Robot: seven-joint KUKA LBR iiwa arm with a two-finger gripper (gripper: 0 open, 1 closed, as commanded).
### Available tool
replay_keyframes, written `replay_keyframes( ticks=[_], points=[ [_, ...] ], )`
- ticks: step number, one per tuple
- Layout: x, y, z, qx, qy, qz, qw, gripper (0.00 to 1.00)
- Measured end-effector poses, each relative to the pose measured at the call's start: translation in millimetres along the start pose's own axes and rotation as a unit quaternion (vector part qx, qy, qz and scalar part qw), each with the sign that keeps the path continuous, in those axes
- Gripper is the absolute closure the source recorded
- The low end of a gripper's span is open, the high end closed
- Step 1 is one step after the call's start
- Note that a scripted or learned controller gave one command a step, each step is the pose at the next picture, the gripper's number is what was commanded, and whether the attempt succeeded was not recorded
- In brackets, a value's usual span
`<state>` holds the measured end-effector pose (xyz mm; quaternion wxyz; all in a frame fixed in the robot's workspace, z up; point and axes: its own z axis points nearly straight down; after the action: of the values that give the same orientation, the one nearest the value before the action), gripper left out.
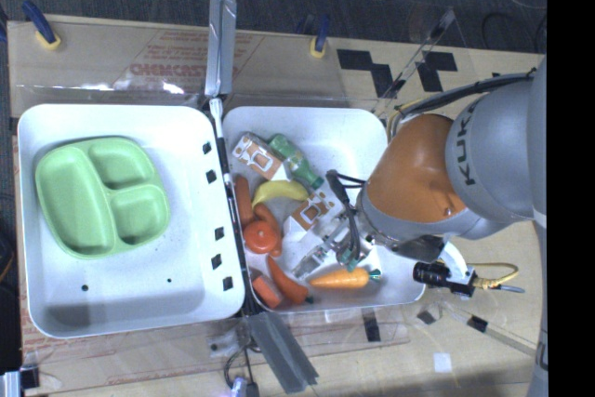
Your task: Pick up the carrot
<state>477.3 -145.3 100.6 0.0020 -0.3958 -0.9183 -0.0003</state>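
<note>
The carrot (340,278), orange with a green stem end pointing right, lies on its side near the front wall of the right bin (372,127). My gripper (337,246) hangs just above and behind the carrot, low in the bin at the end of the grey and orange arm (418,181). I see nothing clearly held in it. The carrot looks to be resting on the bin floor, a little to the front of the gripper tip.
Around the gripper lie a banana (279,191), a red tomato (262,237), a sausage (244,198), a red pepper-like piece (284,285), a green bottle (297,161) and small cartons (256,155). A green divided plate (100,192) sits in the left bin (56,311).
</note>
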Motion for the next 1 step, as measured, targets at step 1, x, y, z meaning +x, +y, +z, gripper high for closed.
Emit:
replay_keyframes(
  ticks=[1],
  points=[
    [-18.0,12.4,8.9,-0.001,-0.002,-0.016,0.9999,0.0]
  ],
)
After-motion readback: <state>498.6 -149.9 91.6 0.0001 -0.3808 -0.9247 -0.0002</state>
